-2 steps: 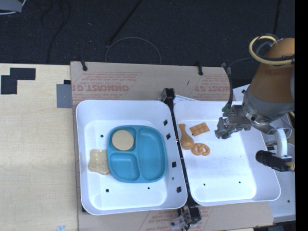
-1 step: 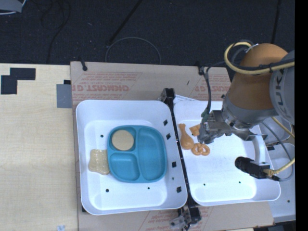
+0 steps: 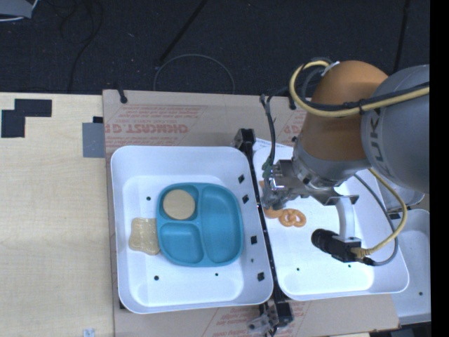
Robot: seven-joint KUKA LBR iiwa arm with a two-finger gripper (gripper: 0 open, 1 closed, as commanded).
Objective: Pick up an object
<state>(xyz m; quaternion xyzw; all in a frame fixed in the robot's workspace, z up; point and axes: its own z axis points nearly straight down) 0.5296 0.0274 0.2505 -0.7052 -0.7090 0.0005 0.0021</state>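
Note:
An orange pretzel-shaped piece (image 3: 292, 218) lies in the right white bin (image 3: 330, 279), near its left wall. My gripper (image 3: 275, 192) hangs low over that bin's upper left part, just above and to the left of the pretzel, close to it or touching it. The grey arm with its orange band covers the bin's far half. In the left white bin (image 3: 133, 286) sits a blue compartment plate (image 3: 210, 237) with a round tan biscuit (image 3: 178, 203) in its upper left section. A pale yellow flat piece (image 3: 144, 235) rests against the plate's left side.
The divider between the two bins (image 3: 256, 223) runs right beside the gripper. A cardboard sheet (image 3: 175, 121) lies under the bins, on a pale wooden bench (image 3: 49, 223). The near half of the right bin is bare floor.

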